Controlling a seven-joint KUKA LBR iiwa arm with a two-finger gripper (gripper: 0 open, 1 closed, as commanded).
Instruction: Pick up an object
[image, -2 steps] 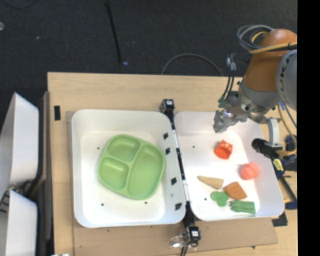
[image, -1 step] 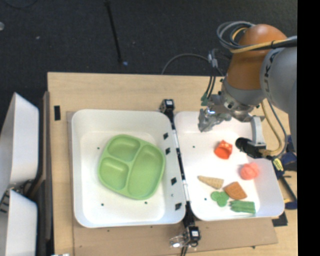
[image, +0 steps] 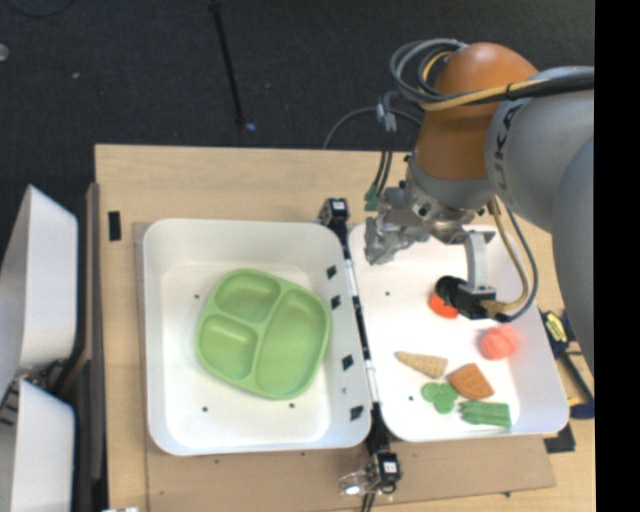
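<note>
The grey two-finger gripper (image: 383, 243) hangs over the right white bin's (image: 400, 310) far left corner; whether it is wide or narrow I cannot tell. The nearest pick, a tan wedge-shaped toy (image: 421, 363), lies toward the camera, long axis pointing left-right.

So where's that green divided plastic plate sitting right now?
The green divided plastic plate lies flat in the left white bin of the camera view, roughly centred, across the divider from the right bin holding the small toy foods.
</note>
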